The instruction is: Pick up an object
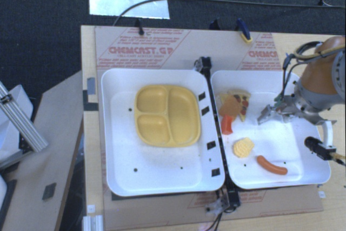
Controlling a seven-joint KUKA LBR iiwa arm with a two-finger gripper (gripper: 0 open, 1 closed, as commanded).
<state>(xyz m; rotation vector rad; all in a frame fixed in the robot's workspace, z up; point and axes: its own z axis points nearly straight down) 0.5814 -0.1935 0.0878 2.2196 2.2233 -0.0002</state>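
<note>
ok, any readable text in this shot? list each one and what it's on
"CHEMCAST GP": red print on the brown protective sheet under the bins, above the left bin.
"CHEMCAST": same red print, partly cut off, on that sheet above the right bin.
Smaller red lines under both logos: too blurred to read.
Yellow divided plate, toy food and arm: no readable markings.
</note>
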